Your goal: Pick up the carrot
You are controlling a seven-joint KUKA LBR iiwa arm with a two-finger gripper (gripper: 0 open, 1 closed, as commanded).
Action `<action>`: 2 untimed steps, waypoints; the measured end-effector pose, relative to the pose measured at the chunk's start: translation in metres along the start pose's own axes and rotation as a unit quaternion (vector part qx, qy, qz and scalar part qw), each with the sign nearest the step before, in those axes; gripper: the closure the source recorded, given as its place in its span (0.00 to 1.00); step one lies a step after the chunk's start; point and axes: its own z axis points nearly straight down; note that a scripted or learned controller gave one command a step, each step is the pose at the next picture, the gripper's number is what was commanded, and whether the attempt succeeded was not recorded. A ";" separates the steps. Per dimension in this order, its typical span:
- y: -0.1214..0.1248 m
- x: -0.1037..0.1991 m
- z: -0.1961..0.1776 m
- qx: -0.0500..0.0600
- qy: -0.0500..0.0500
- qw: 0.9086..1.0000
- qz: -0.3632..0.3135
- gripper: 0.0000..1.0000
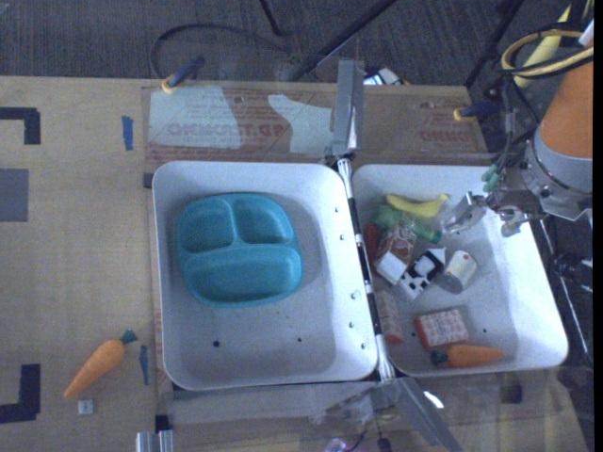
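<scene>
Tool (468, 212) over right bin's (537, 290) far side, grip state unclear; carrot (468, 354) well nearer, at front edge

A pale wooden bench (75, 158) is marked with black and blue tape; behind it, dark grey carpeted floor (141, 8) is crossed by black cables.

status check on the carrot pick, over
Gripper over right bin, top edge. Carrot near bin's front edge, untouched. Red block sits close behind it.

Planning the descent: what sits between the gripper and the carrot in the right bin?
In the camera view, a small grey-white cylinder and a red-and-white block lie between the gripper and the carrot.
</scene>
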 end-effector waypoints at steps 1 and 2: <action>0.043 -0.014 -0.008 -0.002 -0.001 0.998 0.066 0.00; 0.043 0.007 -0.052 -0.003 -0.001 0.999 -0.037 0.00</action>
